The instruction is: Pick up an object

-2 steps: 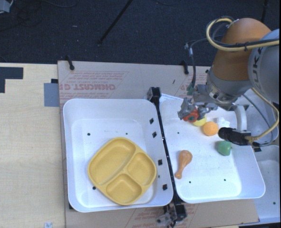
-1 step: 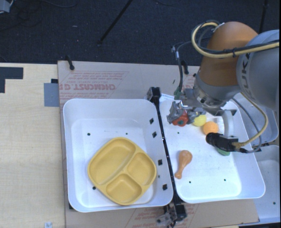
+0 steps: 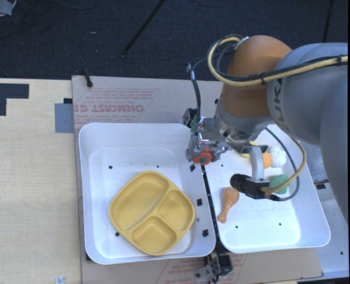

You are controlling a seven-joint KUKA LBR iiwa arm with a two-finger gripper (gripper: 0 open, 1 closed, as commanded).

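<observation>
My gripper (image 3: 202, 154) hangs over the seam between the two white bins, at the right bin's near-left corner. A small orange-red object (image 3: 205, 157) sits between its fingertips, and the fingers look shut on it. A tan toy drumstick (image 3: 228, 203) lies in the right bin (image 3: 281, 232), below and to the right of the gripper. Beside the wrist, partly hidden by the arm, lie an orange-and-white toy (image 3: 275, 157), a green piece (image 3: 282, 182) and a yellow piece (image 3: 246, 154).
A yellow compartment plate (image 3: 152, 212) lies in the left bin (image 3: 87, 188), toward its front. The bins rest on a cardboard sheet (image 3: 115, 102) on the pale bench. The arm's bulk covers the right bin's back half.
</observation>
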